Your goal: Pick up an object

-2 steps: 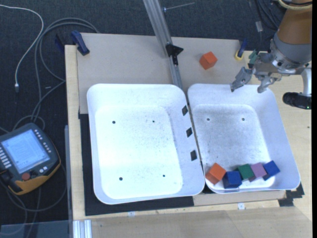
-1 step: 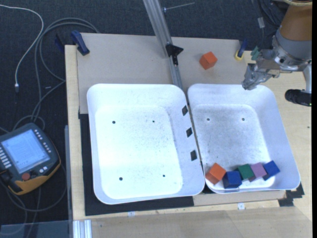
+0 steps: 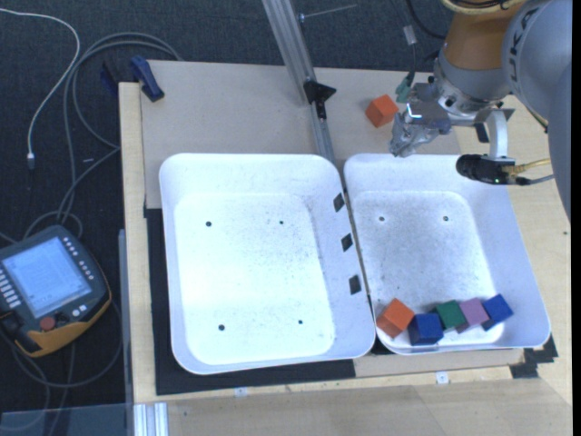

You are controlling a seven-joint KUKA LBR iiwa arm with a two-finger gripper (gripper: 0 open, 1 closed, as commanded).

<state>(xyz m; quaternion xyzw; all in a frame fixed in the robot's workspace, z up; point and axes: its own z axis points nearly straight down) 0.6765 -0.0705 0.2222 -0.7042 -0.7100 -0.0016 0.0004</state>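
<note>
My gripper [image 3: 405, 143] hangs over the far rim of the right bin [image 3: 513, 243], pointing down, with nothing visibly in it. An orange cube [image 3: 382, 110] lies on the bare bench just behind and left of the gripper, outside both bins. Along the near edge of the right bin sits a row of blocks: an orange one [image 3: 395, 317], a blue one [image 3: 425, 329], a green one [image 3: 450, 316], a purple one [image 3: 474, 312] and another blue one [image 3: 497, 309].
The left bin [image 3: 177, 243] lies beside the right one, with black clips [image 3: 346, 241] along the shared edge. A slanted metal post [image 3: 290, 34] rises behind the bins. A blue clamp [image 3: 145, 77] sits at the bench's far left corner.
</note>
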